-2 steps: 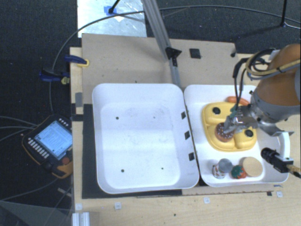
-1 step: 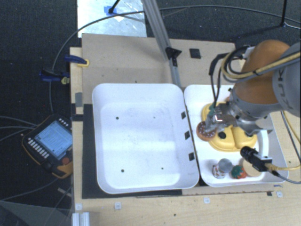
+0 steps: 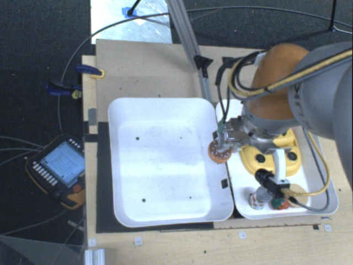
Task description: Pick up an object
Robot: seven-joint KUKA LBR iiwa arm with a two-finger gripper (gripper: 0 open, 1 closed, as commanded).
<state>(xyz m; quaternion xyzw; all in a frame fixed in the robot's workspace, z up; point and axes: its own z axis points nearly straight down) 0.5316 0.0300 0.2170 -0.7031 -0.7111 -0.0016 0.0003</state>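
Bench w/ two white bins [image 3: 165, 115]; hand [image 3: 222, 148] at brown round obj [image 3: 219, 154], grip unclear.

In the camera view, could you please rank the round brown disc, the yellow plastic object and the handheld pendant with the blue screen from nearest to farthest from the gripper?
From the gripper:
1. Round brown disc, just below it, at the bins' shared edge.
2. Yellow plastic object, in the right bin.
3. Handheld pendant with the blue screen, far left, off the bench.

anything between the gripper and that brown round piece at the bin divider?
Nothing visible. The gripper sits right at the brown round piece, which lies on the rim between the left bin and the right bin. The yellow object lies off to the side.
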